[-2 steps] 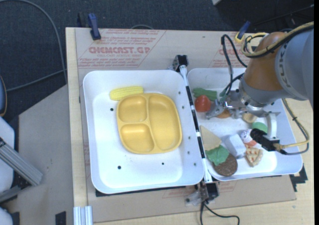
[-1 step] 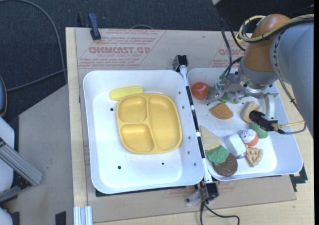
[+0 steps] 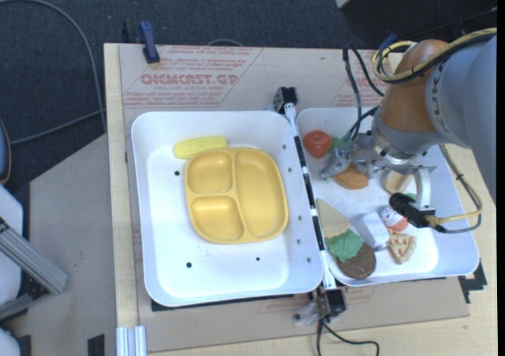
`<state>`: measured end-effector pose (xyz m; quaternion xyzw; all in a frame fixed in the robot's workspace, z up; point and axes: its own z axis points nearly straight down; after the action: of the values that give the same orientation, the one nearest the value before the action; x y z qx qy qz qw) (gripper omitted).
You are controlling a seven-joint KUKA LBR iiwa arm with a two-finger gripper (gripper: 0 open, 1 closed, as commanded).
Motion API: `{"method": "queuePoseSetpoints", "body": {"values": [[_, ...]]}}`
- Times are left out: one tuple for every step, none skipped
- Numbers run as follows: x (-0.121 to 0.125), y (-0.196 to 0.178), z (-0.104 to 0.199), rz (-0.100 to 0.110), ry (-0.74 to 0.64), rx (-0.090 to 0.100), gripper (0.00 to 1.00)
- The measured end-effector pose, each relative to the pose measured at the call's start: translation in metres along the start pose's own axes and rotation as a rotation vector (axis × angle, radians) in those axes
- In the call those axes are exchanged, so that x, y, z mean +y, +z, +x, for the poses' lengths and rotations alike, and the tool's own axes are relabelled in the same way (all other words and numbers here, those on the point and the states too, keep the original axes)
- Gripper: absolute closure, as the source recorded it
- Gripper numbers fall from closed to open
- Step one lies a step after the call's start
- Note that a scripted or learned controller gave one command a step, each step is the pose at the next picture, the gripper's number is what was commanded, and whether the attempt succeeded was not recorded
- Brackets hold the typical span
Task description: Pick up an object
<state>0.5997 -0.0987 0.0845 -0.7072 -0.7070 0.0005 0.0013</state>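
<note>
Just beneath the hand (image 3: 347,163), an orange-brown food piece (image 3: 353,181).

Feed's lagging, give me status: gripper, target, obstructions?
Gripper low in right bin, over orange food piece. Grasp unconfirmed. Tomato close beside.

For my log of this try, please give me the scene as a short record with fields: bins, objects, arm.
left bin: shallow white bin holding a yellow plastic three-compartment plate and a yellow toy corn cob at the plate's far edge
right bin: shallow white bin holding a red toy tomato, a green toy leaf, a brown round patty, a waffle-patterned wedge
arm: grey, orange-banded, over the right bin
pincer: low, near an orange-brown toy piece
</note>
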Motion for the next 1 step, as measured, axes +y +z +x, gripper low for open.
{"method": "queuePoseSetpoints", "body": {"values": [[0.0007,-0.0104,0.0001,-0.003,0.001,-0.001,1.00]]}}
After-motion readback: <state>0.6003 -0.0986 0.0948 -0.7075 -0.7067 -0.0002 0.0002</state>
